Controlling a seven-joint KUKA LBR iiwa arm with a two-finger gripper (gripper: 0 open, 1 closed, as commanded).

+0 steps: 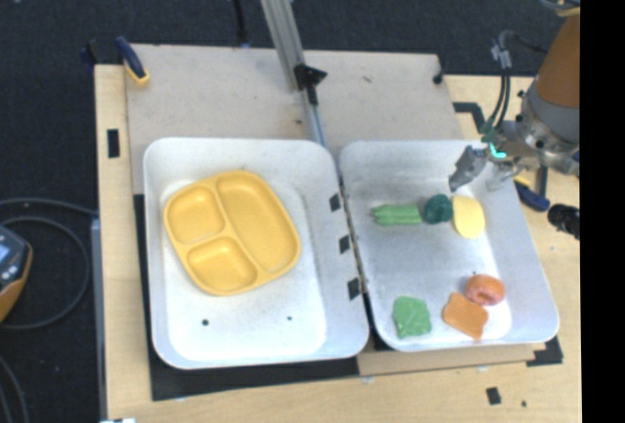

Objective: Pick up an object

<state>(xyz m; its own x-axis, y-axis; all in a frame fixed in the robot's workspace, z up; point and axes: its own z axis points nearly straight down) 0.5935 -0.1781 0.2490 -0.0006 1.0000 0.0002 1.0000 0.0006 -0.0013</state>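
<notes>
The claw [472, 167] hangs over the right bin [527, 245], above the yellow toy [469, 216]; I cannot tell its grip.

The arm [559, 79] reaches in from the right, its orange band above the grey wrist. The gripper [471, 167] hangs over the right bin's [391, 167] far right corner, pointing down and left.
</notes>
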